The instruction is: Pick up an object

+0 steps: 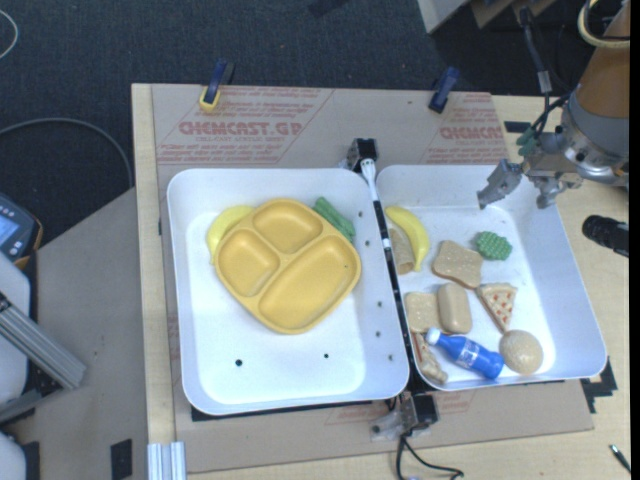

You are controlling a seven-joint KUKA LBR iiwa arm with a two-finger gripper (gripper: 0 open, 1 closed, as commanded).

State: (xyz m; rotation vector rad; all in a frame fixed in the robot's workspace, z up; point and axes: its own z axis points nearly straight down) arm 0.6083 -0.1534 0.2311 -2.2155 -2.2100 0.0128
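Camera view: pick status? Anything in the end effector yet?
Done: nothing picked. The end effector is open, nothing between its fingers, over the back of the right bin.
In hand: it appears to hover behind the green piece.
Left: the whole grasp and lift. The blue bottle, banana and toast slice lie in that bin; the yellow tray sits in the left bin.

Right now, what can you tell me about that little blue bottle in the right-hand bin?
The blue bottle is small, looks like plastic, and has a white cap and a pale label band. It lies on its side near the front of the right bin, cap pointing toward the bin divider. Its cap end rests against a piece of toast; its base sits close beside a round beige bun, though I cannot tell if they touch. The gripper hovers well away, near the bin's far edge.
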